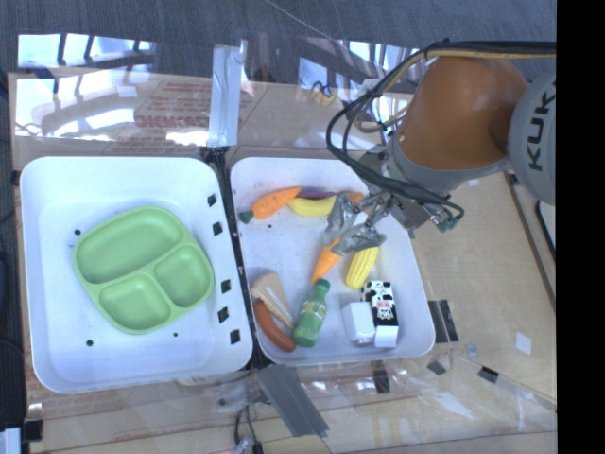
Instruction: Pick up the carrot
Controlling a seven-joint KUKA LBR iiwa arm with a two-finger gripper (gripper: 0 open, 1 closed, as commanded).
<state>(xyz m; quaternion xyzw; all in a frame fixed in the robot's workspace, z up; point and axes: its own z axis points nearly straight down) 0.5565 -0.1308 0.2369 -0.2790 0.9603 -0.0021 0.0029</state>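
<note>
Looking down at the two shallow white plastic bins on the worktop, the right bin (pixel 248 253) has all the toy food and the left bin (pixel 38 253) carries one light green divided plate (pixel 142 268). Funny thing is there seem to be two orange plastic carrots: one with a green top lying near the back-left of the right bin (pixel 274 203), and a second smaller carrot (pixel 326 261) in the middle, right under the metal two-finger claw (pixel 352 223). The claw sits just above that second one's upper end, touching or nearly so; I honestly can't tell if its fingers are apart or together, it's a tangle of metal from here. My guess is these carrots are light, stiff, hollow plastic, smooth and tapered, so they'd squirt out if pinched near the tip. I'd grab across the thicker part near the top. Count for the rest: one yellow corn cob (pixel 363 265) just beside the small carrot, one yellow banana (pixel 312 206), one green bottle (pixel 311 314), one cow-print milk carton (pixel 381 303), one white block (pixel 358 323), one hot dog-ish thing (pixel 271 324).
</note>
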